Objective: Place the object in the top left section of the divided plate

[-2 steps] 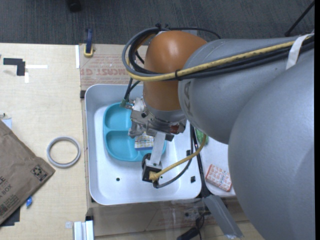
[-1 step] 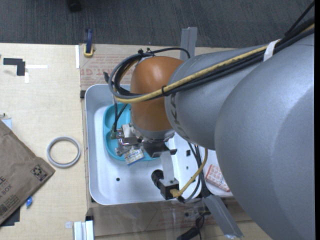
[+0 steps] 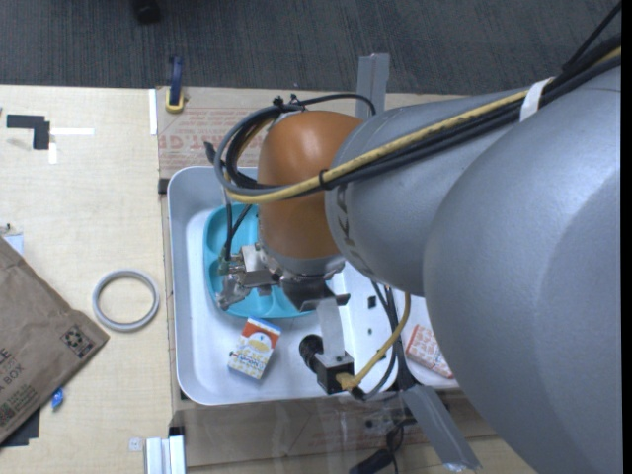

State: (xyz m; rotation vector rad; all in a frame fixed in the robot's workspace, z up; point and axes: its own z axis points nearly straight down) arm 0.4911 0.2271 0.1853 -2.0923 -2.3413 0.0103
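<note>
Arm [image 3: 474, 215] over white bin [image 3: 188, 294]; hand [image 3: 237, 282] above blue plate [image 3: 219, 245]; small carton [image 3: 254, 349] beside

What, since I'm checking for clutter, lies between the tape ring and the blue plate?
Camera view: bare bench, then the white bin's left wall.

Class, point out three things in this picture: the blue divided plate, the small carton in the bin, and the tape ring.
blue divided plate [image 3: 219, 250], camera view, left rim
small carton [image 3: 254, 349], camera view, printed top face
tape ring [image 3: 125, 298], camera view, its band

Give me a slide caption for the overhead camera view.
Grey arm reaches over the white bin, its hand above the blue divided plate, a small carton lying beside.
</note>
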